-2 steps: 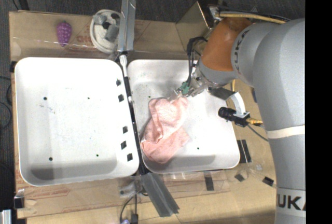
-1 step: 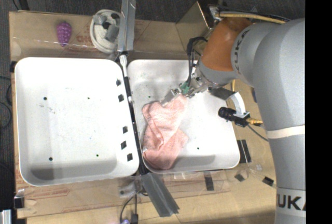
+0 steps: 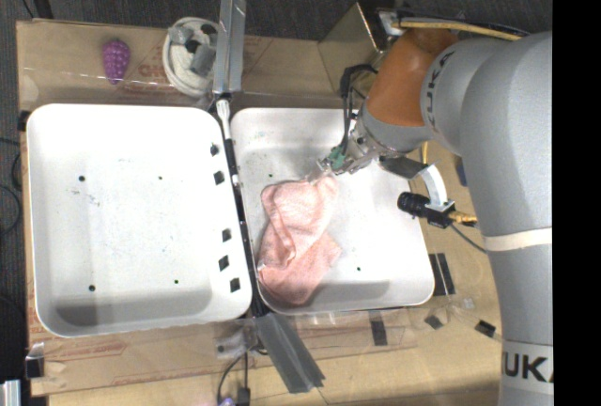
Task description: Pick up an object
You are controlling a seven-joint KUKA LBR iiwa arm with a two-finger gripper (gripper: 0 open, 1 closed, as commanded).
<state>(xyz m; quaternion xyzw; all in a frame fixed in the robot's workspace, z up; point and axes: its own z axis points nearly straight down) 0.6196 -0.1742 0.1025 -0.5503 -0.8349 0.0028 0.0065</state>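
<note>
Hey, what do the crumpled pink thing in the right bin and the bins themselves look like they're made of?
The crumpled pink cloth looks like soft, matte terry fabric: it folds and bunches loosely, with a fuzzy surface. The two shallow white bins look like smooth moulded plastic, judging by rounded corners and a faint sheen, though coated metal is possible.

Right bin (image 3: 394,277): pink cloth (image 3: 296,240), crumpled, along left wall, top corner drawn up to gripper (image 3: 336,162). Fingers pinch that corner. Arm (image 3: 470,94) enters from right, grey w/ orange band. Left bin (image 3: 122,216): white, shallow. Bench behind bins: purple obj. (image 3: 115,59), white coil (image 3: 191,54).
</note>
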